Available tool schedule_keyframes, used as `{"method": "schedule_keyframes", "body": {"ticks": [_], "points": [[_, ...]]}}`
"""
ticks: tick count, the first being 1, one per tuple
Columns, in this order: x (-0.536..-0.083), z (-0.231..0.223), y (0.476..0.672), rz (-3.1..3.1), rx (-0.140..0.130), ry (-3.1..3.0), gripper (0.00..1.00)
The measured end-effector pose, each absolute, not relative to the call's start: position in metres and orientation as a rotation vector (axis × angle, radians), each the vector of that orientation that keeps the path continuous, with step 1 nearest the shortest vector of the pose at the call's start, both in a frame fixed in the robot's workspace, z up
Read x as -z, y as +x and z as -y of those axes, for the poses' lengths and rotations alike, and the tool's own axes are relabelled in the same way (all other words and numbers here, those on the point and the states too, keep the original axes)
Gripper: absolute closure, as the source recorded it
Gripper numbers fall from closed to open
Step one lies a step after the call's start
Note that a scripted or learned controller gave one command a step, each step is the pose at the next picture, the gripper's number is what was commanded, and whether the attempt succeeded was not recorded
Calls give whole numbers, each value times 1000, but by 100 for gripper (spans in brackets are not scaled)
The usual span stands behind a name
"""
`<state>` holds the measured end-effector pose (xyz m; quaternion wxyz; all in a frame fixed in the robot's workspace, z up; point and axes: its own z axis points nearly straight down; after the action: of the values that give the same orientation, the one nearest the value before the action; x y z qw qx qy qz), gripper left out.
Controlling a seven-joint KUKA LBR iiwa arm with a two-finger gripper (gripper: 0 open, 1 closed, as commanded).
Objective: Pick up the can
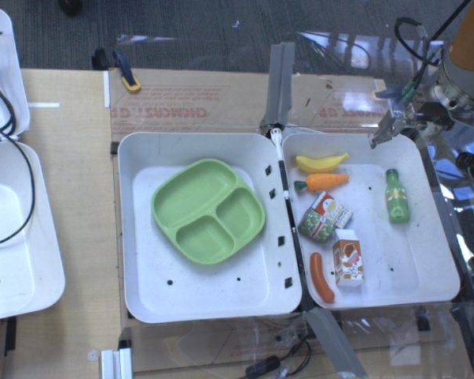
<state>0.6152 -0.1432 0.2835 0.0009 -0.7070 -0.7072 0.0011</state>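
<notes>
The can (324,216) lies on its side near the middle of the right bin (426,235). Its label is green, red and white. It rests between the carrot (327,181) behind it and the juice carton (347,260) in front of it. My gripper (389,129) hangs over the far right corner of the right bin, well away from the can and up to its right. Nothing shows in its grasp.
A yellow banana (322,162) lies at the back of the right bin, a green bottle (396,196) at its right and a red sausage (321,277) at the front. The left bin (142,275) holds a green divided plate (208,210). Cables hang by the wrist.
</notes>
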Motion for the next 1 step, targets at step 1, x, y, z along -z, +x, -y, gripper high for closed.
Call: {"method": "schedule_keyframes", "body": {"ticks": [1], "points": [[-116, 115, 572, 2020, -5, -2403, 0]]}}
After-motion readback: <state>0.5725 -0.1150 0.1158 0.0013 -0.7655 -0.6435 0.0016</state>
